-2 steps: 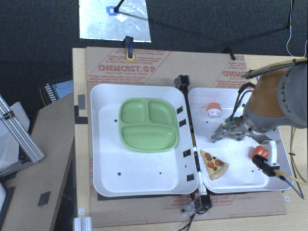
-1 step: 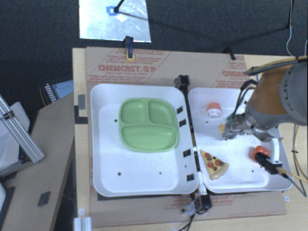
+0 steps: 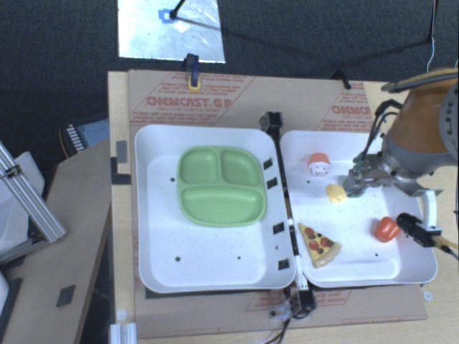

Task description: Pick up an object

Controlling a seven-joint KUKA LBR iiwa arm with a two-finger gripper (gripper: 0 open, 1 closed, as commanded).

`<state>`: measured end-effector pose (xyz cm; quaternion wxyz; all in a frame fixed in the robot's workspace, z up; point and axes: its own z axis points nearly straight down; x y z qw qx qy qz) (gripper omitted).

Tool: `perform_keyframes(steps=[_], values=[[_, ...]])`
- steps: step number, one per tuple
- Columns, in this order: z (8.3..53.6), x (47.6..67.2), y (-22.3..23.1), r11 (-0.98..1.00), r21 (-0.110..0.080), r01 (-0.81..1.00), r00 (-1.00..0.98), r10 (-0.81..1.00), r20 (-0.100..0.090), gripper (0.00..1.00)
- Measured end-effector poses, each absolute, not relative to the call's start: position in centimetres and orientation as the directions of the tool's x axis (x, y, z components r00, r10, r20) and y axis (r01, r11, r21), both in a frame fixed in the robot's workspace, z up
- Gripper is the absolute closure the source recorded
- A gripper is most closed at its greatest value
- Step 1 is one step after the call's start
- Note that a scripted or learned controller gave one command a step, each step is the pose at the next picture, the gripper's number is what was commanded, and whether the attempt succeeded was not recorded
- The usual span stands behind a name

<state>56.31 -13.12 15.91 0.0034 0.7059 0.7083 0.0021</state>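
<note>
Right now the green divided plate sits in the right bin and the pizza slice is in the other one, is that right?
Not quite. The camera view shows the green divided plate in the left bin. The pizza slice is in the other one, the right bin.

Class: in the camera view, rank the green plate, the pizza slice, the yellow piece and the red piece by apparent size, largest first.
1. green plate
2. pizza slice
3. red piece and yellow piece: the red looks slightly larger, too close to rank.
</note>
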Motion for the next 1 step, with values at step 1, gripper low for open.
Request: perform_keyframes(steps=[1], values=[[20.95, 56.52, -13.15, 0.004, 0.007, 1.000, -0.004, 1.000, -0.002, 1.00]])
